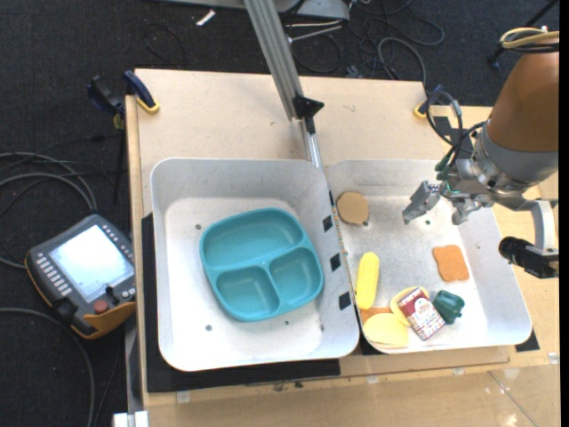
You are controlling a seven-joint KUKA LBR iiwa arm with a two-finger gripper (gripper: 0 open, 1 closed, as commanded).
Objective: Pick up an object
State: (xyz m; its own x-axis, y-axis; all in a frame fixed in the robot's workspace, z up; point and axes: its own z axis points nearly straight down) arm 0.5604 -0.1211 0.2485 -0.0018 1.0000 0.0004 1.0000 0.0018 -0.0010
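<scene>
Two-finger gripper [442, 205] hung with fingers apart and nothing between them over the right white bin [498, 238], so the flat orange bread-like slice [451, 262] lying just below was the nearest pick, best approached straight down, centred.

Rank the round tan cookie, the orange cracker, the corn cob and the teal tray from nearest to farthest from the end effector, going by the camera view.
From the end effector:
1. Orange cracker, in the right bin just below it.
2. Round tan cookie, in the right bin's upper left corner.
3. Corn cob, by the right bin's left wall, lower down.
4. Teal tray, in the left bin.
</scene>
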